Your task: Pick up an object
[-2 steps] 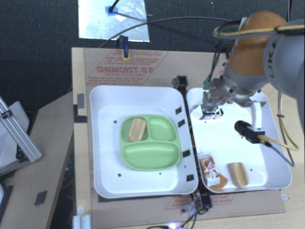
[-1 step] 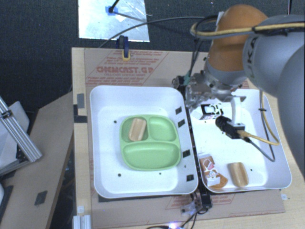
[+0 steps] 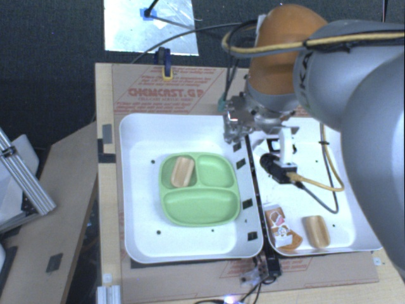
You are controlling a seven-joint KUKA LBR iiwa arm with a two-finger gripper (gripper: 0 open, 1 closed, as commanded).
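Two shallow white bins are seen from above, set side by side on a table (image 3: 76,233) covered with brown cardboard.

The left bin (image 3: 142,170) holds a green divided plate (image 3: 202,204) near its centre. A small tan wooden block (image 3: 182,171) lies in the plate's upper-left compartment; the upper-right and the long lower compartments are seen bare. Open white floor is left around the plate on all sides, widest along the bin's far edge and left edge.

The right bin (image 3: 342,233) is partly covered by the grey arm (image 3: 354,75), which reaches in from the right with its orange band (image 3: 285,37) above the wrist. Near this bin's front edge lie a tan wooden block (image 3: 316,231) and, just to its left, a small printed packet (image 3: 280,228) close to the wall shared with the other bin. The two lie near each other, apart.

The tool (image 3: 237,128) is seen over the shared wall at the far end of the bins, well apart from every object. Whether it is wide or narrow cannot be told from this view, and nothing is seen held in it. A black cable and a yellow cable (image 3: 316,185) trail across the right bin's floor below the wrist.
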